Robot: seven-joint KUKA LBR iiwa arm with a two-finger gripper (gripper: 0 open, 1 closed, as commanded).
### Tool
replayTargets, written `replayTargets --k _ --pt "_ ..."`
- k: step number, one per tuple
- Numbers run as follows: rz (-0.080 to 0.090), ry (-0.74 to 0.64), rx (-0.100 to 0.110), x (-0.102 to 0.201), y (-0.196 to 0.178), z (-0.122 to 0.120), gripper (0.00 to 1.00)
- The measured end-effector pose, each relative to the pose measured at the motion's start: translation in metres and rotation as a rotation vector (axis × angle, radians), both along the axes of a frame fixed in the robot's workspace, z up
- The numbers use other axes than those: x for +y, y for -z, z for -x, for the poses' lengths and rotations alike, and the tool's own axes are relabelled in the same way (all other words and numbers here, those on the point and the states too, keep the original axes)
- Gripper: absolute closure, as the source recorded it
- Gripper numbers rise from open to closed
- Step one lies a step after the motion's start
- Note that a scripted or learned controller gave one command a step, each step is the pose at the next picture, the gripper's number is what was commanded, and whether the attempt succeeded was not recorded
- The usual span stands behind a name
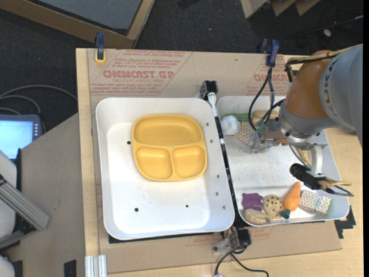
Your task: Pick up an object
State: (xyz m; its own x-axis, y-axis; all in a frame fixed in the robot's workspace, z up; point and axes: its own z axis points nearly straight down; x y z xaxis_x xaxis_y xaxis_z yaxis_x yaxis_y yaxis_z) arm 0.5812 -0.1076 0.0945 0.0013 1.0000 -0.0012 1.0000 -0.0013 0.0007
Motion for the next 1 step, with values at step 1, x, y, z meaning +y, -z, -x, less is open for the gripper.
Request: replayTargets --k 1 --pt "0.000 0.000 -0.001 0.0001 -0.0001 -0.0004 0.00"
